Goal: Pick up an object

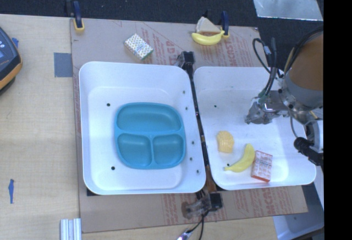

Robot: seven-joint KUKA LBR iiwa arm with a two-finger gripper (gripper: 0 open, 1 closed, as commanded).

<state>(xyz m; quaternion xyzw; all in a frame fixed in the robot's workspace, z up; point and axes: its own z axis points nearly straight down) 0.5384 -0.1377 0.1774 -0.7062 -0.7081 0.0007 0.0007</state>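
- The grey arm with its orange band reaches in from the right, and its metal hand (pixel 257 116) hangs over the upper middle of the right shallow white plastic bin (pixel 231 82).
- Whether the hand is released or clenched cannot be told at this slant; nothing shows between its tips.
- Below the hand, apart from it, lie three things in the right bin: a pale yellow ridged corn-like piece (pixel 225 141), a yellow toy banana (pixel 242 158) just below and right of it, and a small red and white printed packet (pixel 262 166) touching or just beside the banana's right end.
- The left shallow white plastic bin (pixel 93 123) holds a blue three-compartment plastic plate (pixel 149 135).
- On the brown surface (pixel 38 140) behind the bins rest a second yellow banana (pixel 207 38) and a small patterned box (pixel 138 46).
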